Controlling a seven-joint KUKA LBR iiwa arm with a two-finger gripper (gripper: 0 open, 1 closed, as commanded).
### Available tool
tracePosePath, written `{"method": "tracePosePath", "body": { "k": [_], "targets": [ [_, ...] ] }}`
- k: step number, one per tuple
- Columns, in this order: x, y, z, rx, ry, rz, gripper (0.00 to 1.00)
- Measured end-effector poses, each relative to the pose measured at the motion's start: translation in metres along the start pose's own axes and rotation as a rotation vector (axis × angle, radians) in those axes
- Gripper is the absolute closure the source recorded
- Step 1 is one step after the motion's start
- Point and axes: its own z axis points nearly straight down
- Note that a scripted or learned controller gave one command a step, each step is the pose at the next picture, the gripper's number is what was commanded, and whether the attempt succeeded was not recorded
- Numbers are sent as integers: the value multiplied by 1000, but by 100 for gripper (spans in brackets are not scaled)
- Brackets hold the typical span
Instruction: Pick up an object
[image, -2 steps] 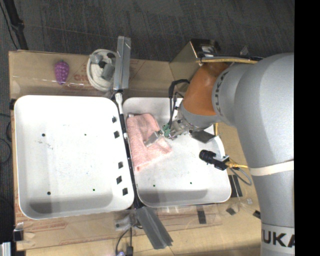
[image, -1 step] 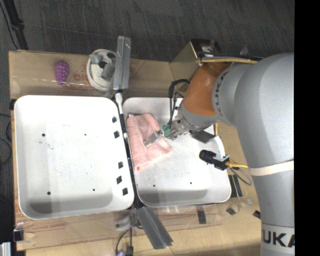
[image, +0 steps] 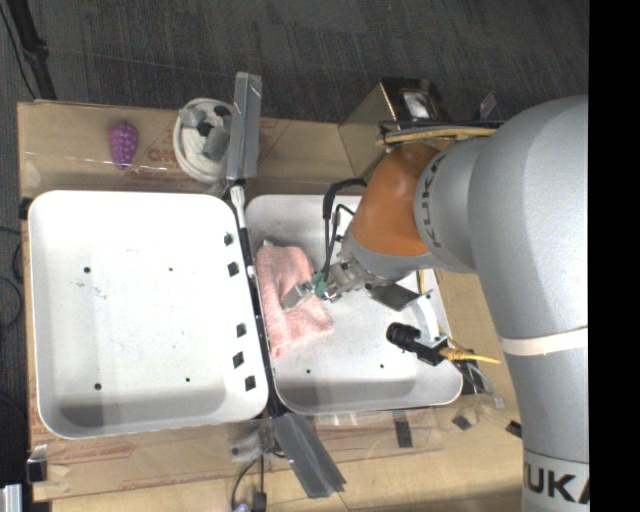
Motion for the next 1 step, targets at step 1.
{"method": "tracePosePath", "body": {
  "k": [1],
  "targets": [
    [0, 0, -10, 1, 1, -3, 100]
  ]
}}
